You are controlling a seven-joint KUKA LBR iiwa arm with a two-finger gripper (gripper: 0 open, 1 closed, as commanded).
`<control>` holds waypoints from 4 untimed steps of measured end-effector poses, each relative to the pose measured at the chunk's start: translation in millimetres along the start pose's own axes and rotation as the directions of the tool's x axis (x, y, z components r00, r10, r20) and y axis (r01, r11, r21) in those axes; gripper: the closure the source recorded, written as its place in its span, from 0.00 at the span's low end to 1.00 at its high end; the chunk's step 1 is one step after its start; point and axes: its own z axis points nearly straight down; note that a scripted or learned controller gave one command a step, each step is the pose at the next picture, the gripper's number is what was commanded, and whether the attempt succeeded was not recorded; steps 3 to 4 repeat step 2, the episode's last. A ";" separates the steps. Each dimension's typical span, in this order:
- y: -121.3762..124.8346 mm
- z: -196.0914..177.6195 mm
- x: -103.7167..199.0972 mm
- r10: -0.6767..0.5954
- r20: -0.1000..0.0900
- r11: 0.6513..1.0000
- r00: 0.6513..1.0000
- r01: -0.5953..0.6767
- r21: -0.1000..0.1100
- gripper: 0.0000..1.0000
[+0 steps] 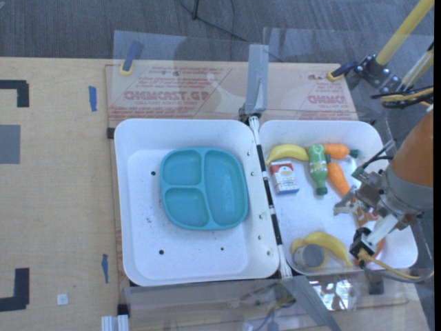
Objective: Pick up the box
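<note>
End effector (353, 206) hangs over the right bin (310, 216), apart from the box (284, 178), its grip indiscernible

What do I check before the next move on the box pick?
1. Box found: ok. The box lies in the left part of the right bin.
2. Box held: not ok. The gripper is apart from it, near the bin's right side.
3. Room around box: not ok. The upper banana sits just above it, and the green bottle is close on its right.
4. Straight path: not ok. The green bottle and a carrot lie between gripper and box.
5. Box pose: cannot tell whether it lies flat or on edge.
</note>
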 end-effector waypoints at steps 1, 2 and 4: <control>12.2 53.2 30.7 -0.046 -0.003 0.999 0.999 0.046 -0.008 0.00; 13.5 43.2 28.9 -0.041 -0.002 0.999 0.999 0.041 -0.010 1.00; 13.5 43.2 28.9 -0.041 -0.002 0.999 0.999 0.041 -0.010 1.00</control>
